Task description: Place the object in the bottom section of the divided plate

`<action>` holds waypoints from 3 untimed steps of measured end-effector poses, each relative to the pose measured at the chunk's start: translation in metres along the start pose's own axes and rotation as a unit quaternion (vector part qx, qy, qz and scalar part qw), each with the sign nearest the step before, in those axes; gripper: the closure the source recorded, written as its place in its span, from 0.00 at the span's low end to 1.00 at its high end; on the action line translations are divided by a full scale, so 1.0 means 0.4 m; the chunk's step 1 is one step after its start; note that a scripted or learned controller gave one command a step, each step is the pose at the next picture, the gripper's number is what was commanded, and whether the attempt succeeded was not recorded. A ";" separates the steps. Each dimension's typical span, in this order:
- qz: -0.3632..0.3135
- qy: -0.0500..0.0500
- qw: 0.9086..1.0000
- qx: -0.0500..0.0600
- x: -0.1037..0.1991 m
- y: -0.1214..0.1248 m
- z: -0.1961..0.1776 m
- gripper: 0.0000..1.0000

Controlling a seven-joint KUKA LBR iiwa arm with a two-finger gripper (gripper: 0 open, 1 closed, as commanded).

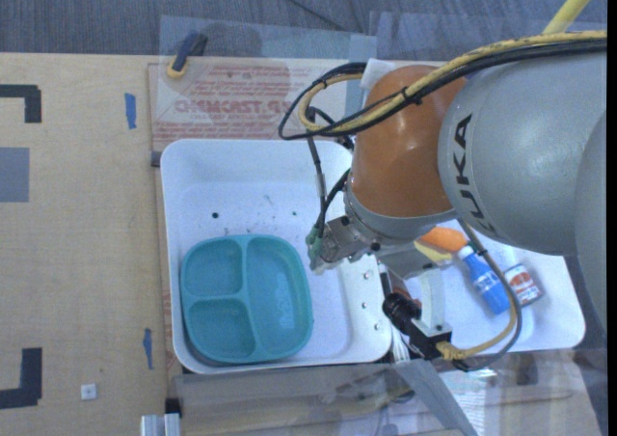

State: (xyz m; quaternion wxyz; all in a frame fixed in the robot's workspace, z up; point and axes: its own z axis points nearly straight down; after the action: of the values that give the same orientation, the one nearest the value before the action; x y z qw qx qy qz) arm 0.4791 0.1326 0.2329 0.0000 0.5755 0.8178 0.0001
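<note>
Looking down at a slant, the camera view has the teal divided plate lying flat in the near part of the left white bin, close to that bin's near-left corner. The plate has one long section on its right side and two smaller sections stacked on its left. Dark specks dot the bin floor just beyond the plate.

Right of the plate, the grey arm with its orange band reaches in. The gripper hangs just past the plate's far-right corner, over the left bin, apart from the plate. Gripper state: cannot tell, since the wrist covers it from above. Nothing is seen held.

Well right of the plate, in the right white bin, three loose items lie near each other: an orange object partly under the arm, a blue tube just beside it, and a small red-and-white item just right of the tube. Which one is the task's object cannot be told. All three are apart from the plate.

Black cables and a yellow cable run along the arm. Beyond the plate, a red-printed board sits behind the left bin. Left of the plate, the wooden desk carries blue tape marks.
</note>
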 end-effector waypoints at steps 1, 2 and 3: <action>-0.014 0.000 1.000 -0.001 0.183 0.121 0.002 1.00; -0.015 -0.001 1.000 -0.002 0.185 0.123 -0.022 1.00; -0.006 0.000 1.000 0.001 0.076 0.027 0.316 1.00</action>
State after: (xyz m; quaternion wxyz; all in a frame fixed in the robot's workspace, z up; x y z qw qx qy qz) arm 0.4789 0.1649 0.1067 -0.0007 0.5709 0.8210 -0.0005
